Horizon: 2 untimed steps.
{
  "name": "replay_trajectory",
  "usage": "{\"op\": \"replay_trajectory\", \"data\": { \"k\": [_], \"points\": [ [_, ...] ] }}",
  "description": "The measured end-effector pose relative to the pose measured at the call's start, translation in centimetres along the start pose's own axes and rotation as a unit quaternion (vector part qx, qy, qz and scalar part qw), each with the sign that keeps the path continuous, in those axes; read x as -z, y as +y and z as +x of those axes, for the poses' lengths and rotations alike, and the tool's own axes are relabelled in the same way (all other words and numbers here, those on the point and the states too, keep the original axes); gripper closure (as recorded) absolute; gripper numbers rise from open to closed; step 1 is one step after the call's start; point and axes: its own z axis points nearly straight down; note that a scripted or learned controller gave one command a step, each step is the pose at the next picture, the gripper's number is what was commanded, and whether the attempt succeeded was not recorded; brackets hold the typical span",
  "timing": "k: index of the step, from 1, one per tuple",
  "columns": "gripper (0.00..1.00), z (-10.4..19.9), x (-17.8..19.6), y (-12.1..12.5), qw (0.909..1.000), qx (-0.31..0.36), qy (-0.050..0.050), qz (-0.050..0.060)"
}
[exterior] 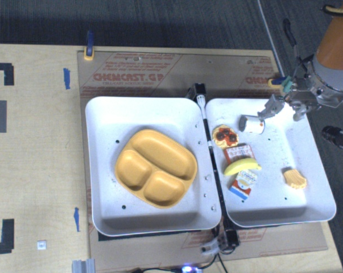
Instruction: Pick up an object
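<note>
My gripper (285, 110) hangs over the far edge of the right bin (316, 152), below the orange-banded wrist. Its fingers (269, 107) stand apart, open, with nothing between them. Just left of it and slightly nearer lies a white cylinder (252, 124) on its side. Further along the bin's left side sit a small round pizza toy (224, 134), a red packet (239, 151), a yellow banana (242, 165) and a small white carton (245, 181). An orange-yellow piece (295, 178) lies alone at the near right.
The left bin (103, 124) holds a large yellow divided plate (155, 166). A ridge with a black clip (199, 90) separates the two bins. Bare white floor shows in the middle of the right bin.
</note>
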Motion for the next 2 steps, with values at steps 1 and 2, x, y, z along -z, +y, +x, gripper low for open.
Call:
{"op": "replay_trajectory", "data": {
  "k": [1,2],
  "points": [
    [0.00,-2.2,-11.7,-1.4,1.0000,-0.001,0.000,0.001],
    [0.00,2.6,-17.2,-4.2,1.0000,-0.001,-0.001,-0.006]
  ]
}}
